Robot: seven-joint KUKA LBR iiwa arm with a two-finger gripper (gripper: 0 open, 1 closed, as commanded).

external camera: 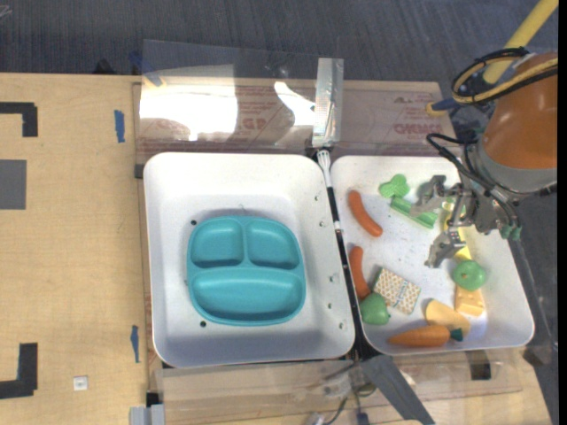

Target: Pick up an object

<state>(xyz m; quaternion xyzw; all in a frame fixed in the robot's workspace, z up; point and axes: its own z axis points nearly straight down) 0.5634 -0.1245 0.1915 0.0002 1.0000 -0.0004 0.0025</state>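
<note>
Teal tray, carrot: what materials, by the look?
Teal tray: likely moulded plastic, matte with a soft sheen; uniform colour, rounded divided compartments. Carrot: probably toy plastic or rubber; flat, even orange with a green stub. Too small to tell hard from soft.

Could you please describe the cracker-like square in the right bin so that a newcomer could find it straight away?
Look at the right bin, the one without the teal tray. Near its front left part lies the cracker, between a sausage and a carrot. It is the only flat, pale, speckled square there; its neighbours are rounded and brightly coloured.
</note>
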